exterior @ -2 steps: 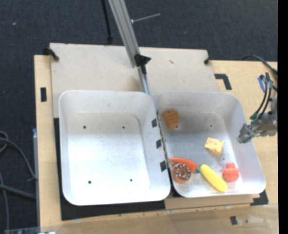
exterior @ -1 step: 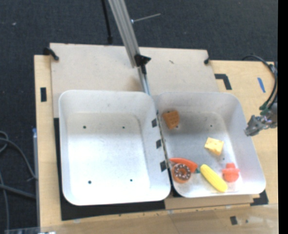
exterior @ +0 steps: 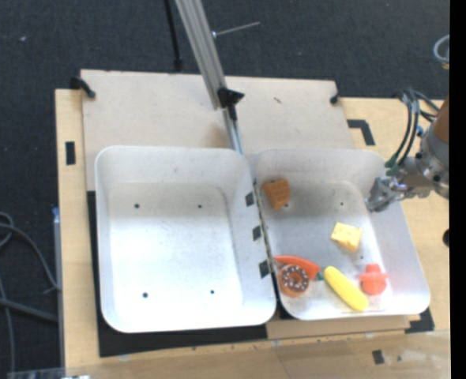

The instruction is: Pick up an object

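The right bin (exterior: 391,212) holds several small objects. A brown block (exterior: 277,193) lies near its back left. A pale yellow cheese-like wedge (exterior: 346,236) sits in the middle right. Along the front lie an orange and brown round piece (exterior: 295,275), a yellow banana-shaped toy (exterior: 345,287) and a small red-orange object (exterior: 373,280). My gripper (exterior: 381,193) hangs at the bin's right rim, above and to the right of the wedge, apart from every object. Nothing shows between its tips.
The left bin (exterior: 170,235) stands beside the right one, their rims touching in the middle. A slanted metal rail (exterior: 205,50) rises from the back of the bench. Cables lie on the dark floor at left (exterior: 4,251).
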### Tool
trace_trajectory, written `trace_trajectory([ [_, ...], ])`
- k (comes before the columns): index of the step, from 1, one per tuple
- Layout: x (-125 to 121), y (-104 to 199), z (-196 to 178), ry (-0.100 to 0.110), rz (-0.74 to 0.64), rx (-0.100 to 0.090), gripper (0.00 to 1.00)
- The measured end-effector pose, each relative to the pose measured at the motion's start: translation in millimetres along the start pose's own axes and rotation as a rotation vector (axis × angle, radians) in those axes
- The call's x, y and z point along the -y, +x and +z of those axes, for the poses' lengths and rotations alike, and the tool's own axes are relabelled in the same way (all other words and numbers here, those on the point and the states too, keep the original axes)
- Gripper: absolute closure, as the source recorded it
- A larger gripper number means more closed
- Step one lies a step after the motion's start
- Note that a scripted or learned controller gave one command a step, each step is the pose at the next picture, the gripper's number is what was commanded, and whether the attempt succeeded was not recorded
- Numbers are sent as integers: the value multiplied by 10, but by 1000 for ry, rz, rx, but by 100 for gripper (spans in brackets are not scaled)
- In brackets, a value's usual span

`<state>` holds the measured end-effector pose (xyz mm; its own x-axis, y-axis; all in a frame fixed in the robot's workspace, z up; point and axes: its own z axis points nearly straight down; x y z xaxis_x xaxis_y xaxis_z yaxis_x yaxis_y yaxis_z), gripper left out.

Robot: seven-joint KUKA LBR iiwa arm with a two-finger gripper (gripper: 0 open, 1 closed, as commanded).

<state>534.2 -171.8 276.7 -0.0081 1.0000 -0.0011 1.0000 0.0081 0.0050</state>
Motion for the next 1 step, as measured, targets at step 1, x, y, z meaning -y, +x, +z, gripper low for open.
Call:
trace_trajectory([
  [1,-216,474,151,5,3,0,100],
])
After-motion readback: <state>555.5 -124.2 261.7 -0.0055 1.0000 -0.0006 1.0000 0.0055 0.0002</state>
